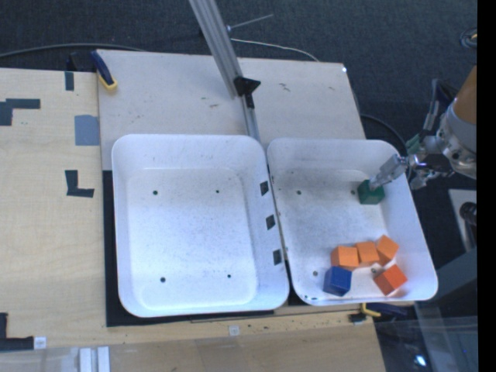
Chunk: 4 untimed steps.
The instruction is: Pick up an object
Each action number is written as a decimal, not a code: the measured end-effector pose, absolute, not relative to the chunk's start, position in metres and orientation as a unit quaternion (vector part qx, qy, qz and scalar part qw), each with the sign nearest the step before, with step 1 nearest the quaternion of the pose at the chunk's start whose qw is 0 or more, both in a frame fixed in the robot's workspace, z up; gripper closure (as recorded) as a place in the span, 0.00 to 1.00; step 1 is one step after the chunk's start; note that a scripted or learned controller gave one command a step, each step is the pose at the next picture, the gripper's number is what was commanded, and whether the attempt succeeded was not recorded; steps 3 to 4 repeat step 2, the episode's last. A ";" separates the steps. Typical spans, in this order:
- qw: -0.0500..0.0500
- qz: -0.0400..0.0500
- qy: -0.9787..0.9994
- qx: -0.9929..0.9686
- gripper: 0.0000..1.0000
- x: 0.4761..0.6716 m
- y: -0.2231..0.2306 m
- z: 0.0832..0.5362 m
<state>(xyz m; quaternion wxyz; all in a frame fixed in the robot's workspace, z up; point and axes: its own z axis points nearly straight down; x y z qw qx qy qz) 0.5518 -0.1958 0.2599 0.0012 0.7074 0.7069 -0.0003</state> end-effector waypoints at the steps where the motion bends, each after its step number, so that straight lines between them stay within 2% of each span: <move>1: -0.005 -0.003 0.708 0.707 0.00 0.546 -0.156 0.106; 2: 0.002 0.000 0.708 0.706 0.00 0.601 -0.185 0.122; 4: 0.002 0.000 0.708 0.706 0.00 0.601 -0.185 0.122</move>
